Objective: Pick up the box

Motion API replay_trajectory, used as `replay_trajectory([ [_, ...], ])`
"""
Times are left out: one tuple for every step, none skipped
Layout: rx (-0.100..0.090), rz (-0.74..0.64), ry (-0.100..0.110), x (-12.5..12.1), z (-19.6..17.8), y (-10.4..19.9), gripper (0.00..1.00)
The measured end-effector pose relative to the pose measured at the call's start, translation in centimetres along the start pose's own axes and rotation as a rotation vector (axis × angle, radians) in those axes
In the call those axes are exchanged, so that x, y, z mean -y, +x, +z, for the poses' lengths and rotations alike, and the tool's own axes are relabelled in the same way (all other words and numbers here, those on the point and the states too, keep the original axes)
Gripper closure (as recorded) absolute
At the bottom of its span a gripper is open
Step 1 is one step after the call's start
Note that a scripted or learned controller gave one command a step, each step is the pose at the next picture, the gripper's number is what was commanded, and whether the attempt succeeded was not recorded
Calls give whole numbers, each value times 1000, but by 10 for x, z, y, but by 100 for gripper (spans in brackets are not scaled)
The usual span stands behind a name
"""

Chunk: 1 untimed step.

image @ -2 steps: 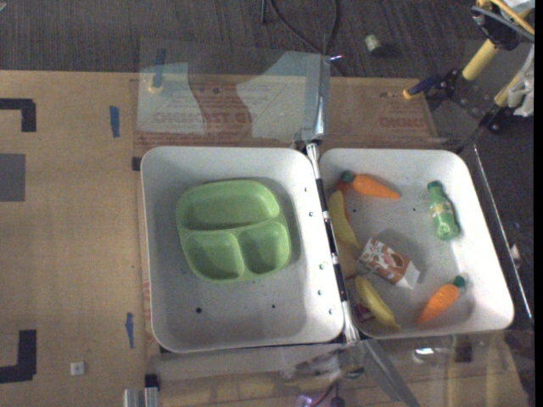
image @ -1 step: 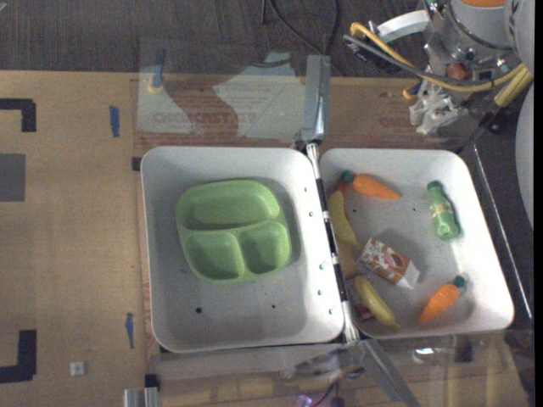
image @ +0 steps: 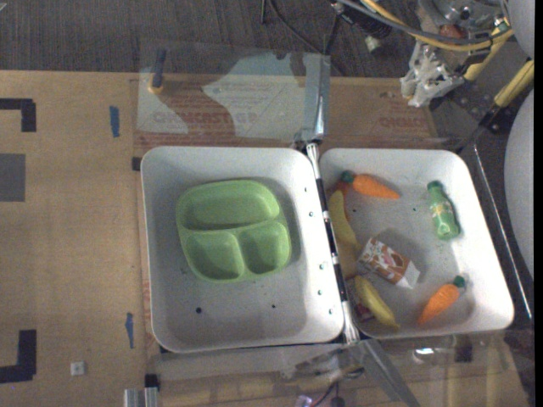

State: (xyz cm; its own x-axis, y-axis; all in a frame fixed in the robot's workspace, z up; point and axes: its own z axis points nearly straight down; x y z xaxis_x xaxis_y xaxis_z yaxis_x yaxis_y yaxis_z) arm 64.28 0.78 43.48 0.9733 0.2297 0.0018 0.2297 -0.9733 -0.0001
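In the right bin (image: 475, 185) the box (image: 389, 262) lies tilted, a banana (image: 374, 301) just beside it, easy to snag instead. Gripper (image: 431, 75) hangs above the bins, its state anyone's guess.

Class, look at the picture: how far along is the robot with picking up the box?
Done: nothing yet. The box lies flat in the right bin, among two carrots, bananas and a bottle. In hand: the gripper is up beyond the bin's far edge, well away from the box. Left: reach over, descend, grasp and lift.
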Motion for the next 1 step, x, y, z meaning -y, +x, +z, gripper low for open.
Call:
replay_trajectory([
  [1,0,0,0,0,0,0],
])
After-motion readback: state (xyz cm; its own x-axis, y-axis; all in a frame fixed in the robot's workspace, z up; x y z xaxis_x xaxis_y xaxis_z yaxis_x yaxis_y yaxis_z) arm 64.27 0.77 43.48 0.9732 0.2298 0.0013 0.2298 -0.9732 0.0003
